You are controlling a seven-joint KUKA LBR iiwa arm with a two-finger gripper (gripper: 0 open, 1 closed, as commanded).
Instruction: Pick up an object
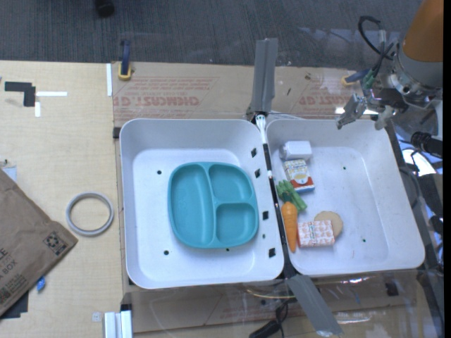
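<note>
Nothing has been picked up yet, as far as the camera view shows: every candidate object lies in a bin and the gripper (365, 111) hangs above the far rim of the right-hand shallow white plastic bin (373, 182), carried by the grey arm with its orange band (427, 27) coming in from the right. The two dark fingers (350, 116) look spread apart with nothing between them, and they touch no object; at this size that reading is fairly confident but not certain. The things to choose from cluster along the left side of the right bin: a small white rectangular block (297, 149) nearest the far wall, a red-and-white printed carton (299, 174) just beside it, a green leafy toy vegetable (290, 193) touching the top of an orange toy carrot (289, 225), then a pink patterned packet (315, 234) overlapping a round tan biscuit-like disc (330, 222). The left-hand white bin (141, 189) holds a teal three-compartment plastic plate (212, 204). Out on the wooden desk (49, 146) sits a grey tape ring (90, 213) near a brown cardboard box (25, 241). The whole task remains, by my judgement: descend over one item, close and lift.
</note>
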